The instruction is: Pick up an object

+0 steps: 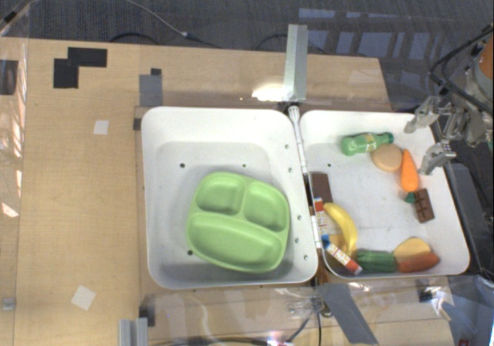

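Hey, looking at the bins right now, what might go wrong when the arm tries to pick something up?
The carrot lies touching the tan round piece and close to the chocolate bar, so the fingers might catch a neighbour or knock one aside. The banana and the green vegetable sit against the right bin's walls, which could block the gripper, now at the bin's right rim.

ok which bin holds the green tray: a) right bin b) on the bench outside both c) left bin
c, the green tray lies flat in the left bin, while the right bin holds the small items such as the banana and the carrot.
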`<state>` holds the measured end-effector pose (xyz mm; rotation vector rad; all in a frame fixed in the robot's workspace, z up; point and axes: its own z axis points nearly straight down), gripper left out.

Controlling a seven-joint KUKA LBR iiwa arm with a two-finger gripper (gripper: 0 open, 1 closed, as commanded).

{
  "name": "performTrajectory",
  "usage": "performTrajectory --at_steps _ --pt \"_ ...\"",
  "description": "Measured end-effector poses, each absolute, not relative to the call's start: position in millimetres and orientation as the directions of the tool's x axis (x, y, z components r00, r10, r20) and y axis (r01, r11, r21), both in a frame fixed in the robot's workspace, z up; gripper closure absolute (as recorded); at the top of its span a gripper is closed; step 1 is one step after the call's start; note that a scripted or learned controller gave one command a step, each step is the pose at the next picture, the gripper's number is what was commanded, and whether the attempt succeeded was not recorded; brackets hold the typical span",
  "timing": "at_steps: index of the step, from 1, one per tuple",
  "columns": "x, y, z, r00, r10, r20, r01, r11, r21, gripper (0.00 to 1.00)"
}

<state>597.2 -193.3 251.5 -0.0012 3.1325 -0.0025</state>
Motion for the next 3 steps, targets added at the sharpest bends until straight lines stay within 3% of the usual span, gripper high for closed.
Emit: performTrajectory --at_steps 1,2,3 --pt "618.4 -203 123 -0.993 -0.114 0.003 -0.114 0.993 0.004 0.0" --pt "628.9 -205 105 -0.995 -0.096 -0.015 -0.096 0.995 -0.005 0.0" --pt "624.4 -204 100 -0.995 -0.099 -0.029 -0.099 0.995 -0.007 0.0"
